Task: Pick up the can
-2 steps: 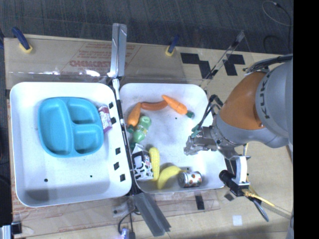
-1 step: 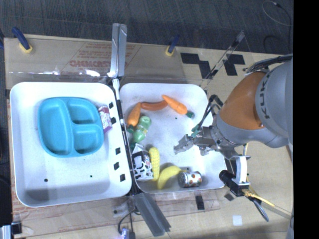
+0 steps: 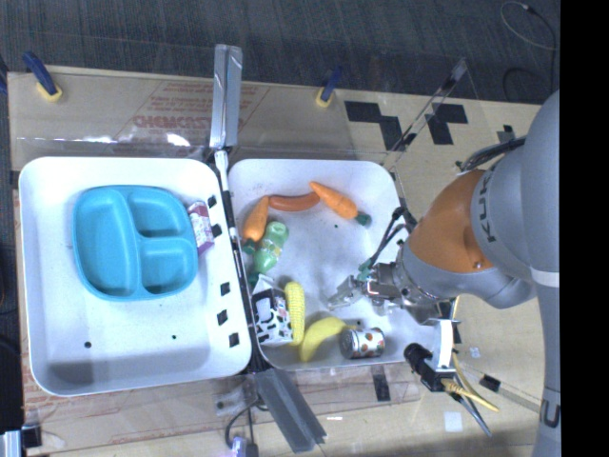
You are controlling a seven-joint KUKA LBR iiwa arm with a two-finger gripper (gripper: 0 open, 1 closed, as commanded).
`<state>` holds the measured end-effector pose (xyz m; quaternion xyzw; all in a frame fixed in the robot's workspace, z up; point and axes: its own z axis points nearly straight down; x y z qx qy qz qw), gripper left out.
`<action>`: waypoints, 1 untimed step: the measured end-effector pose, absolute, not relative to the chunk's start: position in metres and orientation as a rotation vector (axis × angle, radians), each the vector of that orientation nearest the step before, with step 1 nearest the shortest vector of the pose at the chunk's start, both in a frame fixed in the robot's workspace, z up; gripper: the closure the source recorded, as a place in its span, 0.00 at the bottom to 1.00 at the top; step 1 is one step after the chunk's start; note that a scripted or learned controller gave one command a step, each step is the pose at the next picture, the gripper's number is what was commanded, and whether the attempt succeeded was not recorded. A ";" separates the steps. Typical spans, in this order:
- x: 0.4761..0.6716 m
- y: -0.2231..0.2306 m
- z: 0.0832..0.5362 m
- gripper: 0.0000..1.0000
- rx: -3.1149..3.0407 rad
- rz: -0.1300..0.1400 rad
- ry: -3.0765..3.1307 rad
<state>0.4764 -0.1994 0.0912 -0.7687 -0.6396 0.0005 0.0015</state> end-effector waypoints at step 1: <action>0.477 -0.204 0.092 0.00 -2.427 0.001 -1.993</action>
